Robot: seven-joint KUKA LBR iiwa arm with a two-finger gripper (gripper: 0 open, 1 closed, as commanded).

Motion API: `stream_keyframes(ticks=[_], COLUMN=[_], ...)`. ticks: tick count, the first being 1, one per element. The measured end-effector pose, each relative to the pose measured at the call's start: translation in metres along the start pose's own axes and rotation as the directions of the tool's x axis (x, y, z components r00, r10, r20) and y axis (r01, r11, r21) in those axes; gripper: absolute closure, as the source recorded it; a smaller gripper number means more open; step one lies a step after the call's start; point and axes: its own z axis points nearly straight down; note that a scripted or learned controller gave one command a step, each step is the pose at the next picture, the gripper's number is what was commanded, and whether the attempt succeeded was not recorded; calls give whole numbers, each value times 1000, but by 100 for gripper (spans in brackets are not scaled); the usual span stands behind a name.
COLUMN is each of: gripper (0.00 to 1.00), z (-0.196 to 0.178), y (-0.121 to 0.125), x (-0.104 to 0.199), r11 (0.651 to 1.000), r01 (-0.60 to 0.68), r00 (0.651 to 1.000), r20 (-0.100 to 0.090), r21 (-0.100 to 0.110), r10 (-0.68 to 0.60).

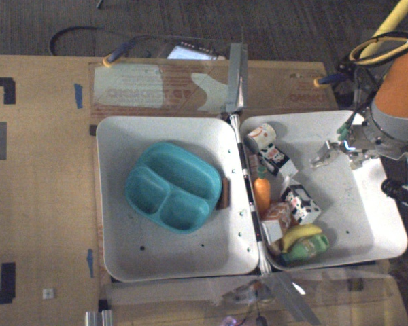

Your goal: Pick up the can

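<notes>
The can [262,136] is small and white with dark and red markings. It lies in the far left corner of the right bin [367,216], against the divider. My gripper [338,157] hangs over the far middle of that bin, well to the right of the can and apart from it. It is open, with nothing between its fingers. The grey arm with its orange band [398,94] comes in from the right edge.
Along the right bin's left side lie a black-and-white carton [276,158], a carrot [261,194], a patterned cube [301,205], a banana [303,235] and a green item [307,249]. The left bin [122,250] holds a teal divided plate [173,186].
</notes>
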Motion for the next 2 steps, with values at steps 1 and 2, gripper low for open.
stream_keyframes(ticks=[1,2], gripper=[0,0], z=[23,79], y=[-1,16], x=[37,18], r11=[1000,980], r01=[-22,-196], r00=[1000,981], r20=[0,0], r21=[1,-23], r10=[22,196])
